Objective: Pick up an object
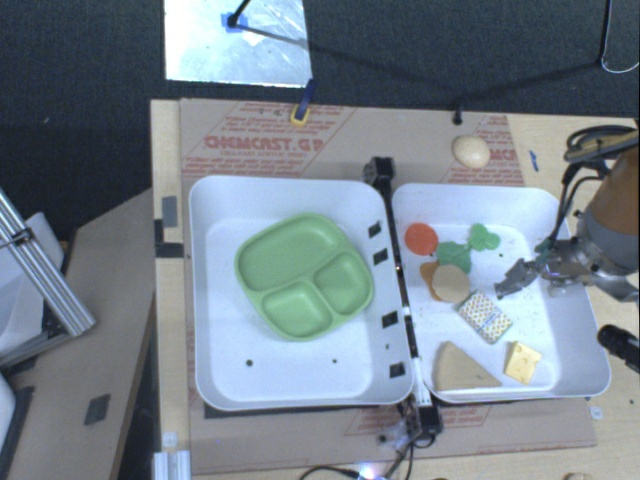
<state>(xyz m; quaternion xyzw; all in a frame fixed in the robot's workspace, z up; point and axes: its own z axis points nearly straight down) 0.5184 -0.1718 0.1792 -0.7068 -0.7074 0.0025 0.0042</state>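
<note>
The right bin (570, 218) holds several small items. At its left are a red disc (421, 238), a green leafy piece (453, 255) with a smaller green piece (484, 236) beside it, and a tan round bun (450, 284). Nearer the front lie a patterned block (485, 317), a yellow cheese cube (522, 361) and a tan wedge (462, 368). My gripper (512, 278) hangs low over the right-middle of this bin, just right of the bun and above the patterned block. Nothing is visibly held in it.
The left bin (215, 268) holds a green divided plate (303, 276). A black hinge strip (393, 268) runs between the bins. A beige egg-shaped thing (471, 150) rests on the cardboard behind the right bin. The arm's body (615, 223) covers the bin's right rim.
</note>
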